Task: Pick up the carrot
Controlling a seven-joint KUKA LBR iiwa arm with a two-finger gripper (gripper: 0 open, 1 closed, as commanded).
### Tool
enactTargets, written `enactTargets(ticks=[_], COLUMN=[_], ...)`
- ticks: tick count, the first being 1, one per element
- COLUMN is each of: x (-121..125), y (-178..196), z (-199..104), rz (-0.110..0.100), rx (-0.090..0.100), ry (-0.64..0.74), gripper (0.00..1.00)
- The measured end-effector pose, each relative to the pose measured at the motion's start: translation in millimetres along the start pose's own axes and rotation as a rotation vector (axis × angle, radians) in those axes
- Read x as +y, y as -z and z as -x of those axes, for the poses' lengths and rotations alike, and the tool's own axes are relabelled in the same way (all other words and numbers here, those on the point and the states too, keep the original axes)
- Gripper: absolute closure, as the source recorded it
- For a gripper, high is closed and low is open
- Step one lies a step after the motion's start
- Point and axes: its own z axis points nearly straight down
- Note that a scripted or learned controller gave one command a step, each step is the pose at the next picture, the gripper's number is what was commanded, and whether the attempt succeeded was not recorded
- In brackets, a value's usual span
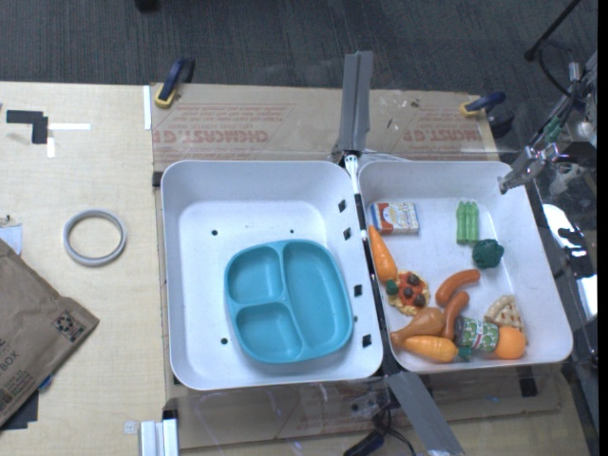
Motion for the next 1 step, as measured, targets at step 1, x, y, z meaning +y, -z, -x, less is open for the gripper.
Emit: enactTargets(ticks=[1], x=[12.6], y=[63.9], z=[10.7], rz=[0.0], rx=[-0.002], ry=[-0.437], gripper=[0.0])
